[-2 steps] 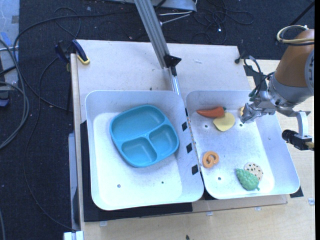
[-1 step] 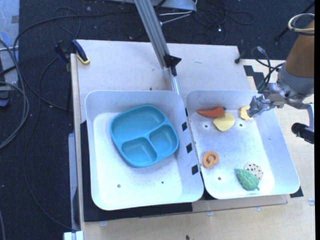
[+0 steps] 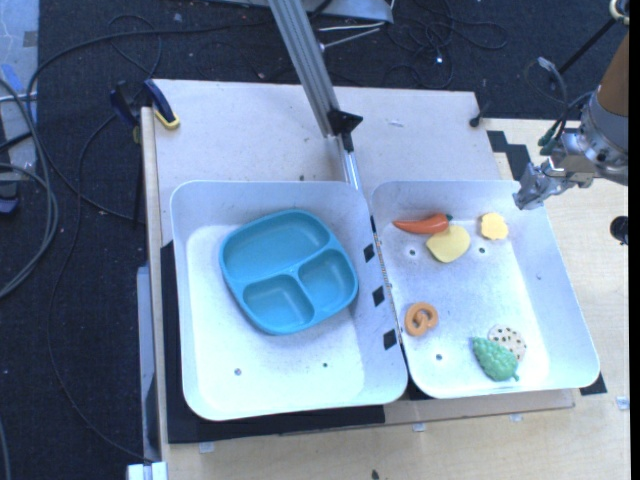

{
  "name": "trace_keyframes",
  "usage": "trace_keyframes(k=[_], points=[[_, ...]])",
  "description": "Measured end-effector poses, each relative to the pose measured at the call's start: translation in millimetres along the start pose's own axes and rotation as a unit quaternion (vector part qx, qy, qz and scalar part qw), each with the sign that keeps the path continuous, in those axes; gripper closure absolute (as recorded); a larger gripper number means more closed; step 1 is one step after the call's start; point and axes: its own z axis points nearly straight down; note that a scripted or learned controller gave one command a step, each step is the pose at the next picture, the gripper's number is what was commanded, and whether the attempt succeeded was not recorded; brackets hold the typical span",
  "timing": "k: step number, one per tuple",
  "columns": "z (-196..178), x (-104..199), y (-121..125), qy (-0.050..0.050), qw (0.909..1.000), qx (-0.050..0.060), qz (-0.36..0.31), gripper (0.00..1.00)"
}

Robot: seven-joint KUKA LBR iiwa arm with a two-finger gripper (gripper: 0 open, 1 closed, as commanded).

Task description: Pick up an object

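Fingers [image 3: 528, 190] hang at the right bin's upper right rim, nothing between them

How far apart the fingers stand cannot be told at this size, but they carry no object, and they sit just outside the right bin [image 3: 560, 298] near its top right corner. Everything to be picked lies from them toward seven to nine o'clock. The nearest thing is the small yellow piece [image 3: 493, 227] at about eight o'clock, close by; beyond it, the yellow fruit [image 3: 449, 244] and the red pepper [image 3: 423, 224], whose long axis runs nearly three to nine. The pretzel [image 3: 422, 318], the cookie [image 3: 507, 340] and the green leafy piece [image 3: 496, 359] lie well apart toward six and seven. The blue divided plate [image 3: 288, 271] rests in the left bin [image 3: 200, 368]. My judgement: the small yellow piece asks the shortest reach, down and leftward
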Motion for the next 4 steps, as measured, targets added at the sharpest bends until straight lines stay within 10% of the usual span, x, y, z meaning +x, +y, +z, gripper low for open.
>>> trace_keyframes(k=[4], points=[[11.4,206.0,0.3,0.002,1.0000,0.003,-0.003,1.00]])
